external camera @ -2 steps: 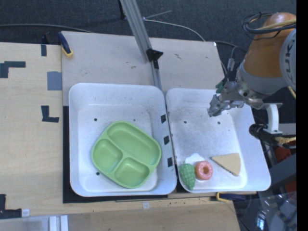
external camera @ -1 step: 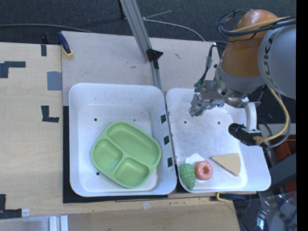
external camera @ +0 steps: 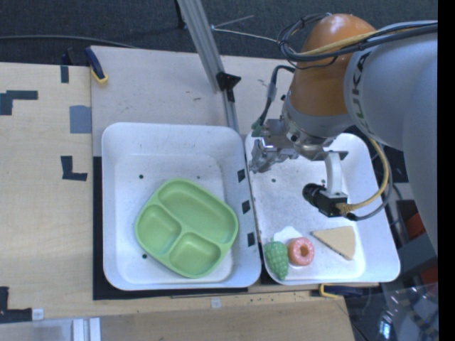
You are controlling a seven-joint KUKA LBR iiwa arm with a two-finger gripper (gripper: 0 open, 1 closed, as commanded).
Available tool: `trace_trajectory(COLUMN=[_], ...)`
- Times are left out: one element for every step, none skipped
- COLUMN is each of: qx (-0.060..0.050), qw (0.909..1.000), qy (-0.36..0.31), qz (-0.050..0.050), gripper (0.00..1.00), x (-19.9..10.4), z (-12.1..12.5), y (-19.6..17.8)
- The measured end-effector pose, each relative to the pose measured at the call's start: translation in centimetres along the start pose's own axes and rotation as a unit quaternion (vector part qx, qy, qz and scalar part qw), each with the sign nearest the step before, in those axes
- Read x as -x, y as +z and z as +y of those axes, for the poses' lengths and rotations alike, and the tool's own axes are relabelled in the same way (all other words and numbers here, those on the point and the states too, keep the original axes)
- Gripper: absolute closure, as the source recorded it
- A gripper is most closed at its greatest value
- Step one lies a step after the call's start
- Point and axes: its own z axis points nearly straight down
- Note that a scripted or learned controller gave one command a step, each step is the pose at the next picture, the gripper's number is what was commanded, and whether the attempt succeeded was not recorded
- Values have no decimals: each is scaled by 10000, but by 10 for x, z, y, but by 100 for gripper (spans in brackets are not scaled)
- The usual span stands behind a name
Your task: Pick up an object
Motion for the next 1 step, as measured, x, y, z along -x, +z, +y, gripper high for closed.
trace_trajectory(qx=[-8], qw=[10000], qy=[0], qz=[-2], gripper=[100], x=[-57], z=[-18], y=[11])
